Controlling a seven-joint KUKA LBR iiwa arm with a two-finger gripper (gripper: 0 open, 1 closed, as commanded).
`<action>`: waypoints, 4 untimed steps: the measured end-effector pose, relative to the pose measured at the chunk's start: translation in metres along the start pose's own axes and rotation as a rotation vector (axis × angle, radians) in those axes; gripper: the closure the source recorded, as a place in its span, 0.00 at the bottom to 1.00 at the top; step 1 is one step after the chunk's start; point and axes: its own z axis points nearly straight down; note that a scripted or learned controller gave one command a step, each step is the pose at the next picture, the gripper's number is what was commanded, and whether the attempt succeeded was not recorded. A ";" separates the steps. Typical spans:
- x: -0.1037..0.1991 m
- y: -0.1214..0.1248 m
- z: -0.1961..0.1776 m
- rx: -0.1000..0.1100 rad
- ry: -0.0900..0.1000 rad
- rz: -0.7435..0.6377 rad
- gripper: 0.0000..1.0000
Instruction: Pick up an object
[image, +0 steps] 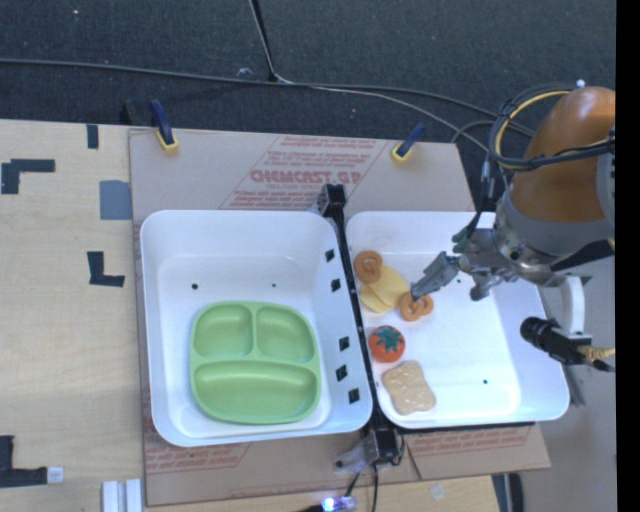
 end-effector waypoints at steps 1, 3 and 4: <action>0.000 0.002 -0.006 -0.012 -0.001 -0.003 0.00; -0.001 0.004 0.094 -0.007 -0.001 -0.002 0.00; -0.003 0.000 0.138 -0.007 -0.001 -0.002 0.00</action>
